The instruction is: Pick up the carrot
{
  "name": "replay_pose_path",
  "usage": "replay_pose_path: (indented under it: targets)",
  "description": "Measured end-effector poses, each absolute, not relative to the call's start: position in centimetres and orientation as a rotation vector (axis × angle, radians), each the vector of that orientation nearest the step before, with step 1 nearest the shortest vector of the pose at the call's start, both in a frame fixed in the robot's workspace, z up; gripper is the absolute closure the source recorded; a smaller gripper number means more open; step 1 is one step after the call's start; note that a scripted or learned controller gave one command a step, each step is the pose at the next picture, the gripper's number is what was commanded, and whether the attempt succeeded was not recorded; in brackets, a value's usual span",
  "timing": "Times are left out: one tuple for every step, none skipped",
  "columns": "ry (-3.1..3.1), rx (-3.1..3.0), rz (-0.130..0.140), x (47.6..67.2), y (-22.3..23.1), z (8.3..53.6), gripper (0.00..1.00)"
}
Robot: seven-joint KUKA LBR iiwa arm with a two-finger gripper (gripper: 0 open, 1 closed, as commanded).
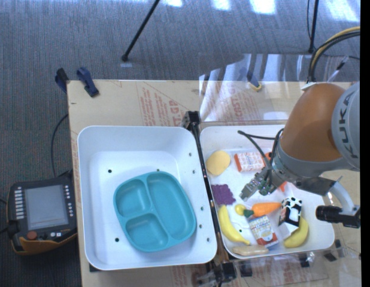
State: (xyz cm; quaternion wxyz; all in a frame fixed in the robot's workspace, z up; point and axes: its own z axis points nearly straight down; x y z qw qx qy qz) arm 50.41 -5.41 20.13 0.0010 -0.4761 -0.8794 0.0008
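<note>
One carrot (267, 208) is seen lying in the right bin (325, 235) just below the pincer (255, 189), its long axis running roughly left to right with the green end leftward, while the pincer's opening cannot be told.

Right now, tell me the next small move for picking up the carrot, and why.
Probably shift the gripper slightly toward the camera view's lower right and lower it: the carrot lies just below and beside it in the right bin, apparently not yet gripped.
</note>
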Motion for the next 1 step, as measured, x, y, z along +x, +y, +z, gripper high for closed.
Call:
replay_pose_path:
  targets:
    - [-2.762, -1.491, 0.003, 50.41, -5.31, 20.11, 0.0]
